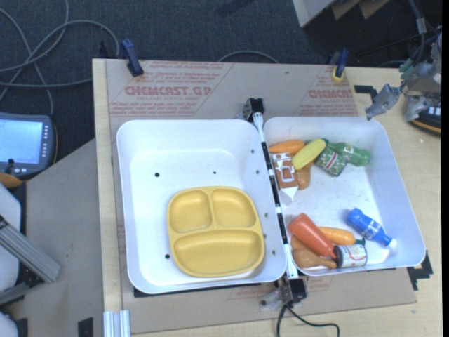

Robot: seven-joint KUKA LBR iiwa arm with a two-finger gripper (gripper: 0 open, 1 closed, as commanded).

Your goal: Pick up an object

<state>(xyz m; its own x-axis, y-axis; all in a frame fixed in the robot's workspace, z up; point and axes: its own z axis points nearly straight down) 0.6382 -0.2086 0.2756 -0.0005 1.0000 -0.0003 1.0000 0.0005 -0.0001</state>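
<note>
The camera view shows one yellow tray [215, 230] in the left bin [140, 146]. The right bin [393, 181] holds two bottles: one blue bottle [367, 227], one green bottle [342, 156]. The gripper [382, 100] is too unclear to judge.

Glossy white plastic bins [140, 188]

At the upper right edge of the frame the robot's hand [384, 101] is a small grey metal assembly with pale, dull fingers. Behind it sits a blockier grey and silver housing with dark gaps, and thin dark cables run up along it toward the frame's corner.
</note>
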